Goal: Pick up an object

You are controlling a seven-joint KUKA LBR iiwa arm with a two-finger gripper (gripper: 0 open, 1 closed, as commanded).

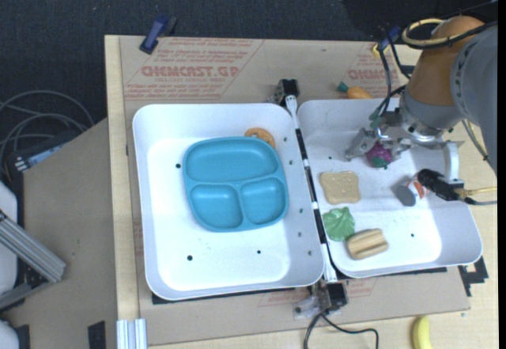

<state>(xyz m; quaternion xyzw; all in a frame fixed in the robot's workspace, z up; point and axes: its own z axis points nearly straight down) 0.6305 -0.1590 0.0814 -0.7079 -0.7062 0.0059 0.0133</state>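
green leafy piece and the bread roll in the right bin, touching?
Cannot tell. In the camera view the green leafy piece sits right against the bread roll; no clear gap or contact shows.

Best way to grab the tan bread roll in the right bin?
Grip the tan bread roll across its short width at mid-length, coming straight down. It lies flat, long axis roughly left-right; the green leafy piece touches its left end, so stay off that end.
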